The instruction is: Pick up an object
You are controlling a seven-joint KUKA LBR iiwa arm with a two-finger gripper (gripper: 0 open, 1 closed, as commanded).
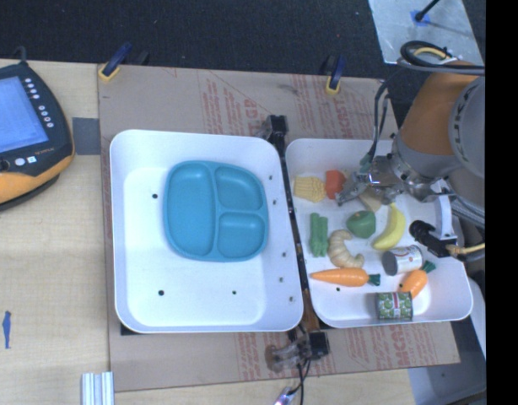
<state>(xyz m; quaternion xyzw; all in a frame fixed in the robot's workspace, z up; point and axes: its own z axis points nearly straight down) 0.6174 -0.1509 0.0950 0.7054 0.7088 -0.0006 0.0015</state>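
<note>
Nearest sits the green-labelled tin can (395,305), then the long orange plastic carrot (342,278), both in the right white bin (461,306). Farther back the gripper (366,184) hovers beside the red toy pepper (335,181); finger spacing, cannot tell. Best descend squarely over one isolated piece.

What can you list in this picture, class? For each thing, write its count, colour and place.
Bins: two, white, side by side on the bench.
Divided plate: one, blue, left bin.
Corn: one, yellow, right bin, top left.
Banana: one, yellow, right bin.
Carrots: two, orange, right bin, lower part.
Can: one, green label, right bin, bottom edge.
Handheld screen: one, orange and black, bench far left.
Clamps: two, blue and yellow, board's top edge.
Gripper: one, over right bin's top.
</note>
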